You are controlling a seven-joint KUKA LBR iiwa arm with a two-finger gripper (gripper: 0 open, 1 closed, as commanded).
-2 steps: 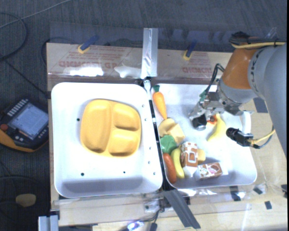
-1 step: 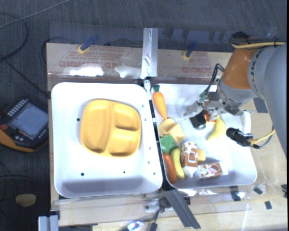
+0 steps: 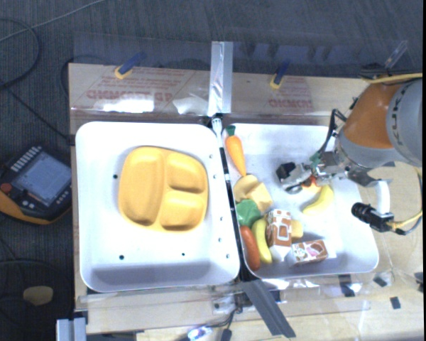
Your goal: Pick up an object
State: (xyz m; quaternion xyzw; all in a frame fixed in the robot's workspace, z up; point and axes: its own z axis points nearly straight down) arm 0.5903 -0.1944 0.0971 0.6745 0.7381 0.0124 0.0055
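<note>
Yellow divided plastic tray (image 3: 163,187) smooth, matt; shallow white plastic bins (image 3: 99,261) glossy; orange plastic toy carrot (image 3: 234,151) shiny; brown wooden surface (image 3: 85,91) matt.

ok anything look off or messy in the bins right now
Nothing looks spilled or broken. The toy food in the right bin is crowded against its left wall, with the carrot lying along that edge. The yellow tray sits slightly askew in the left bin. The gripper is low beside the banana.
</note>
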